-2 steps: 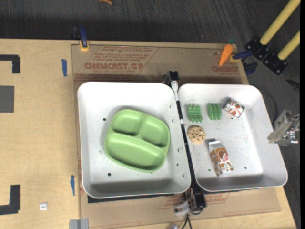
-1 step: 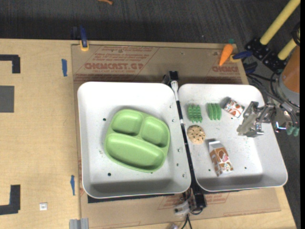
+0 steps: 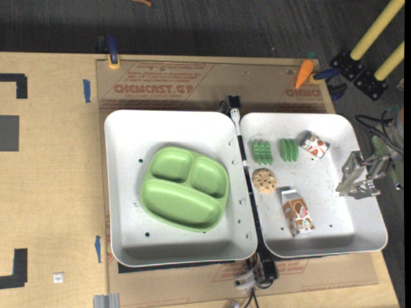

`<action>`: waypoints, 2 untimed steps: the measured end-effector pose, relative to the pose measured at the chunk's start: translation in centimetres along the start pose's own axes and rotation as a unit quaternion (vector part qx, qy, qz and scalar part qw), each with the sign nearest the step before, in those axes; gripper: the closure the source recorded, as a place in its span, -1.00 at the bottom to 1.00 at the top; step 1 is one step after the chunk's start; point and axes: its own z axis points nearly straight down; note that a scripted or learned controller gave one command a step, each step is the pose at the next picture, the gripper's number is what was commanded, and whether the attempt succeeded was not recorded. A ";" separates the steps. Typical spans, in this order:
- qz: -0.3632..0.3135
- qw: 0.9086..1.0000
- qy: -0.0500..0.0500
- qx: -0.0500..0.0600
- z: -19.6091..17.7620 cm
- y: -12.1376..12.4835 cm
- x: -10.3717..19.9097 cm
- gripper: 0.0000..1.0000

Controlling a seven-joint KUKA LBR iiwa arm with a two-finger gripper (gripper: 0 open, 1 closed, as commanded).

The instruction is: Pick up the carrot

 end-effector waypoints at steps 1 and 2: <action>0.001 1.000 -0.003 0.000 -1.1 0.0 -0.2 1.00; 0.002 1.000 -0.006 0.001 -2.1 0.0 -0.3 1.00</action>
